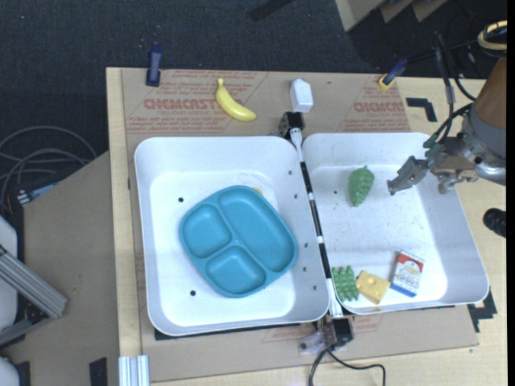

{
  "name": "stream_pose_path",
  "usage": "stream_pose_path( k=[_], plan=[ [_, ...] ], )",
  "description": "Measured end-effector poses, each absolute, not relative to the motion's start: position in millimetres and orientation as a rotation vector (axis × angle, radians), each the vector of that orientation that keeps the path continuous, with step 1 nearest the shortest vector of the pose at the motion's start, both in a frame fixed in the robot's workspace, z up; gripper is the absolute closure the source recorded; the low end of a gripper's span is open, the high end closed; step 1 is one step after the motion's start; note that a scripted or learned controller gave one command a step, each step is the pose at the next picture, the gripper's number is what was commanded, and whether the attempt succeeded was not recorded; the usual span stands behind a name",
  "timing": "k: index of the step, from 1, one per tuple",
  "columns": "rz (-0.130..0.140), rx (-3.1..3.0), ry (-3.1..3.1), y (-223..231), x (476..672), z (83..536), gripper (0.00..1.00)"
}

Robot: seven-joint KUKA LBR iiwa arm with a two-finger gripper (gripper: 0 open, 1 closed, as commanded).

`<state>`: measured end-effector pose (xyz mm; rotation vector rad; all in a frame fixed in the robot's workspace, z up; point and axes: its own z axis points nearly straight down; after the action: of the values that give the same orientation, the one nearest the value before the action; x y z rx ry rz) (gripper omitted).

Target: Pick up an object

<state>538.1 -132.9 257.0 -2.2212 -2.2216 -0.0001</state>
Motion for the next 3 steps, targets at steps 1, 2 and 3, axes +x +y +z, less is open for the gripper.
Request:
stream_pose_path(
  k=[1, 2, 3],
  plan=[
    [0.003, -2.218, -2.220, -112, 581.3, 156, 0.00],
    [0.002, -2.220, -2.220, -109, 613.5, 84, 0.00],
    [-0.001, -2.223, -2.222, -109, 614.7, 95, 1.00]
  ],
)
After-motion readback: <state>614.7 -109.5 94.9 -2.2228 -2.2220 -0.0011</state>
